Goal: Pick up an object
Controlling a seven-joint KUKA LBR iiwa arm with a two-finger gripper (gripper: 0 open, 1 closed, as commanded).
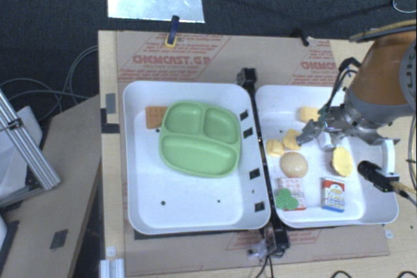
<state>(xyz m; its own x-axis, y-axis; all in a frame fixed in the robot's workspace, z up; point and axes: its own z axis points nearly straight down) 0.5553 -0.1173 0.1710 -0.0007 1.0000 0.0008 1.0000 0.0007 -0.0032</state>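
Note:
The right bin (378, 205) holds several small items. A yellow chunk (309, 114) lies at the back, and two more yellow pieces (290, 139) (275, 148) sit near the left wall. A tan round item (293, 164) lies in the middle and a yellow oval one (342, 161) to its right. At the front are a red-and-white packet with a green patch (290, 194) and a small carton (333, 194). My gripper (320, 129) hangs low over the bin's centre, between the yellow pieces and the yellow oval item. Nothing is visibly held.
The left bin (140, 205) holds a green divided plate (199, 139) with an orange cracker (154, 116) at its back left. A black divider with clips (254, 133) runs between the bins. The grey and orange arm (384, 81) covers the right bin's back right corner.

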